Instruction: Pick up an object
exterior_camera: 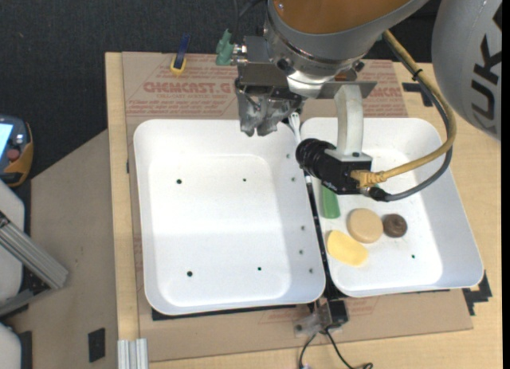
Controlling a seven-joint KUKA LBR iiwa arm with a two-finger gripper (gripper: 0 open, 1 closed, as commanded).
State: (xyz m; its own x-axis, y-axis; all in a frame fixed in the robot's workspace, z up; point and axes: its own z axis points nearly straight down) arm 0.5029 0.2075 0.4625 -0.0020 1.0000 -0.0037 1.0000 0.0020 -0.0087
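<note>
Approach stage: we log the gripper [265,119] at upper centre, its grasp state not discernible, needing descent toward the yellow piece [347,249], tan disc [366,225] and brown disc [394,225] lower right.

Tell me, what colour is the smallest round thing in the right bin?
Dark brown. The small round piece shows best in the camera view, beside a tan disc.
</note>
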